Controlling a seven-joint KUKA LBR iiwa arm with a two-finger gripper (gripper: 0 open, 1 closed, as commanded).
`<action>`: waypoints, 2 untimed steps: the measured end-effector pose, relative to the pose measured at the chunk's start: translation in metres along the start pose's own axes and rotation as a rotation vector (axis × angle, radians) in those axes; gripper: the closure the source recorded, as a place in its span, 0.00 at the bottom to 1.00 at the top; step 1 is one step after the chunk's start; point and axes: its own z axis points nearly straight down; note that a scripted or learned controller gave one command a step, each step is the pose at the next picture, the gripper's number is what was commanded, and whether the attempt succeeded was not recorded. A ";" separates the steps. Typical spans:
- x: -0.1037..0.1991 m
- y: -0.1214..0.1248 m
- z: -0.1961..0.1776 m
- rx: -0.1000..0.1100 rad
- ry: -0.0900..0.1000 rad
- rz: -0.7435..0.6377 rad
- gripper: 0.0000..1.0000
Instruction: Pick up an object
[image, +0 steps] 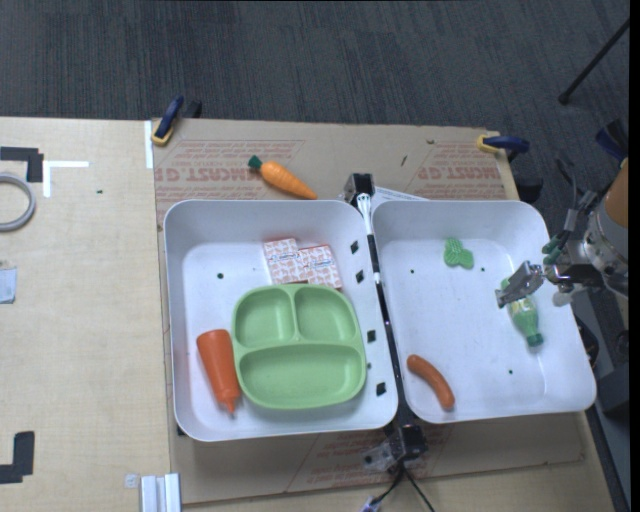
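Camera view, right bin (470, 395): gripper (520, 286) sits low over the bin's right-hand side, reached in from the right edge of the frame. Directly below and touching or nearly touching its tip lies a small green bottle (526, 324), on its side, cap end pointing toward the lower right. That is the likeliest target for this pick.

Handling estimate for the bottle: small, light, hard plastic, probably smooth and round in section (so it may roll or squirt out if pinched off-centre). Best hold looks to be across the body at mid-length, fingers straddling the short axis, not at the narrower cap end.

Gripper state: cannot tell how wide it stands; the metal tip reads as one grey shape at this scale. Nothing is visibly lifted; the bottle appears to rest on the bin floor.

Arm pose: wrist is at mid-height of the frame at the right edge, just outside the bin wall, tool angled down and to the left into the bin.

Other objects in the right bin: a green leafy piece (459, 253) in its upper middle, well apart from the gripper; an orange sausage (431, 382) at the lower left of that bin.
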 end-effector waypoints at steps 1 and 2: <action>-0.069 0.021 0.077 -0.001 0.000 0.043 0.00; -0.054 0.041 0.135 -0.014 -0.014 -0.224 0.00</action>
